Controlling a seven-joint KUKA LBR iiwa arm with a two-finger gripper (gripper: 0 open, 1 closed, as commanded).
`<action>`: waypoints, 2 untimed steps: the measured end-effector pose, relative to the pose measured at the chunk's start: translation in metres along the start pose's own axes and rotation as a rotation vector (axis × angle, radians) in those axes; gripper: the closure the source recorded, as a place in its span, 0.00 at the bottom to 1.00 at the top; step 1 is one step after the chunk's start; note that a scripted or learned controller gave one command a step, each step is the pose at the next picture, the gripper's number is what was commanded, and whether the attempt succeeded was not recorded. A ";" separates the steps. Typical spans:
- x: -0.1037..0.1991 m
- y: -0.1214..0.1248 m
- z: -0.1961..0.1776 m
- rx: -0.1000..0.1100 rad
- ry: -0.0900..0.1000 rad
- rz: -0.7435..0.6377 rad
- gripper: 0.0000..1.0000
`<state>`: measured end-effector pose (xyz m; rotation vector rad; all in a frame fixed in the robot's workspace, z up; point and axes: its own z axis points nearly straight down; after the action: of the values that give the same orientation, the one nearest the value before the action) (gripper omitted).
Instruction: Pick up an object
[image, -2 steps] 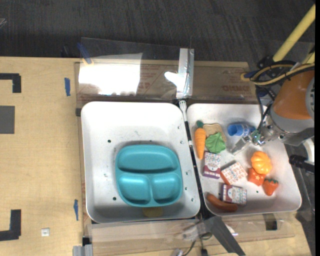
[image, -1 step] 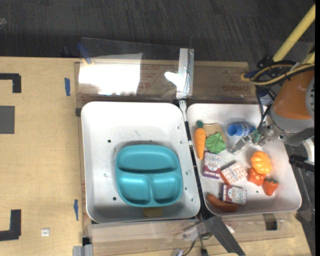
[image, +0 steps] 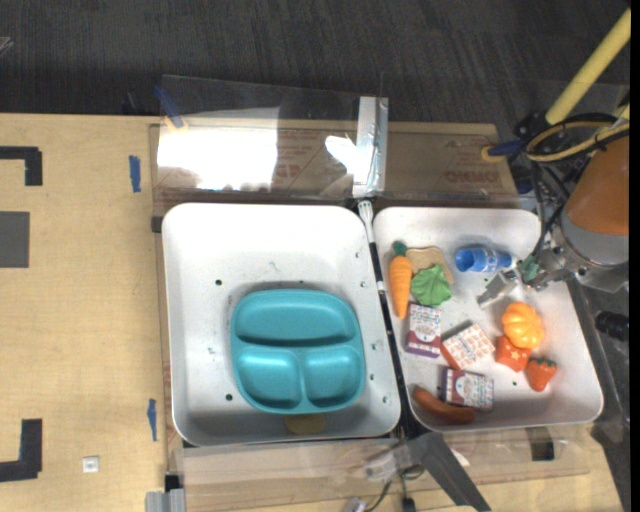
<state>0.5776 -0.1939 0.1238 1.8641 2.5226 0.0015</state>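
1. Two shallow white plastic bins, side by side: left bin (image: 190, 300) well to the left of the pincer; right bin (image: 580, 400) directly beneath it. Smooth moulded walls, rounded corners.
2. Teal plastic divided tray (image: 297, 347), three compartments, glossy, in the left bin, far left of and below the pincer.
3. Grey arm with orange band (image: 603, 195), entering from the right, just right of and above the pincer.
4. Two-finger pincer (image: 508, 284), low over the upper part of the right bin. Nothing visible between the fingers; whether open or closed cannot be told at this size.
5. Candidate objects, all resting in the right bin, none lifted:
   - orange plastic carrot (image: 400, 284), tapered, well left of the pincer;
   - blue bottle-shaped toy (image: 480, 261), just above and left;
   - green leafy toy (image: 432, 287), crinkled, to the left;
   - round orange ribbed pumpkin-like toy (image: 523, 324), just below;
   - small printed cardboard boxes (image: 467, 348), flat-faced, below and left;
   - red-brown sausage-shaped toy (image: 440, 405), well below.
6. Progress, as judged: approach stage only; grasp and lift remaining. Nearest likely targets: the blue bottle-shaped toy or the pumpkin-like toy.
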 end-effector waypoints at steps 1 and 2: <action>-0.006 -0.007 0.038 -0.001 0.002 -0.024 0.00; -0.009 -0.006 0.028 -0.006 -0.002 -0.019 1.00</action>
<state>0.5747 -0.2040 0.0955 1.8368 2.5362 0.0074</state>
